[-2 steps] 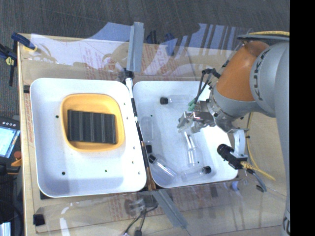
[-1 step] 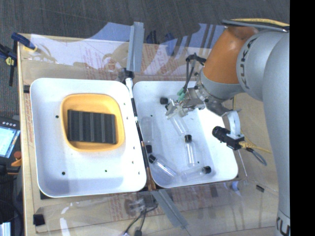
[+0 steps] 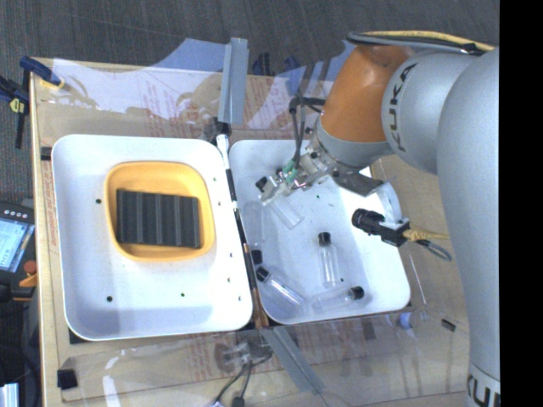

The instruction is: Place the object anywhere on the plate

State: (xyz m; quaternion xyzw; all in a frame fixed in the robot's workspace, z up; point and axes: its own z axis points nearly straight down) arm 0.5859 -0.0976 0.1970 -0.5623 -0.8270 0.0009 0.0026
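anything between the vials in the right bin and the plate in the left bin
Only the bins' rims, which meet between them. The clear vials lie in the right bin, and the yellow plate sits in the left bin. A dark ridged insert covers the plate's middle. Nothing taller shows along that path.

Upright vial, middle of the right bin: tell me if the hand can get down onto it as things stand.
Probably yes. The vial stands apart from the other vials, nothing lies over it, and the hand hangs in the same bin.
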